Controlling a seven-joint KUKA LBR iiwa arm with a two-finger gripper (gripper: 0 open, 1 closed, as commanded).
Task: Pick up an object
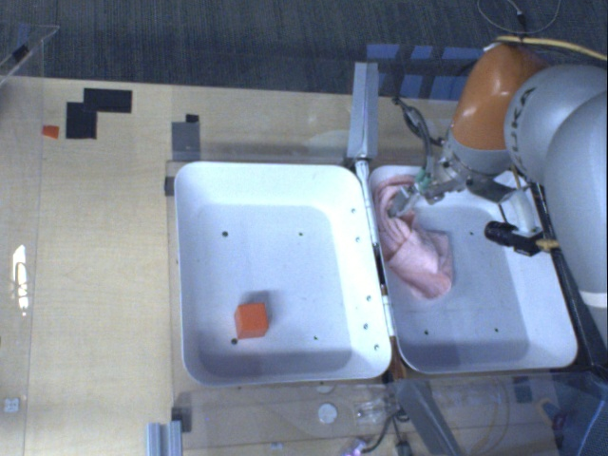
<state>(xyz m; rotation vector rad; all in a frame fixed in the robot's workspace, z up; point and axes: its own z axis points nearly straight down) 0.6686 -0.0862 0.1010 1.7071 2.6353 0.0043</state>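
The fingers (pixel 410 200) are down in the right bin (pixel 494 340), at its upper left corner, pressed right onto the top of a pink cloth (pixel 418 245). Whether they're apart or pinched on the fabric, I can't tell; the metal tips blur into the folds. The cloth is bunched up, running from the fingers down and a little to the right, hugging the bin's left wall. Just right of the fingers, past the wrist, a small black part with a yellow tip (pixel 513 237) juts out over the bin floor. Above the fingers sits the orange band (pixel 494 88), and the big grey arm (pixel 560 160) fills the right side behind it, with a thin looped cable (pixel 513 12) up top.

Well left of the fingers, across the divider, the left bin (pixel 313 183) holds a small orange block (pixel 252 320), down toward its near left corner, sitting alone on the white floor. Both bins rest on a pale wooden tabletop (pixel 95 283). Far left of the fingers, black marker shapes (pixel 95 110) and a small orange square (pixel 49 132) lie on the wood. Beyond the tabletop's far edge, dark blue-grey carpet (pixel 237 17).
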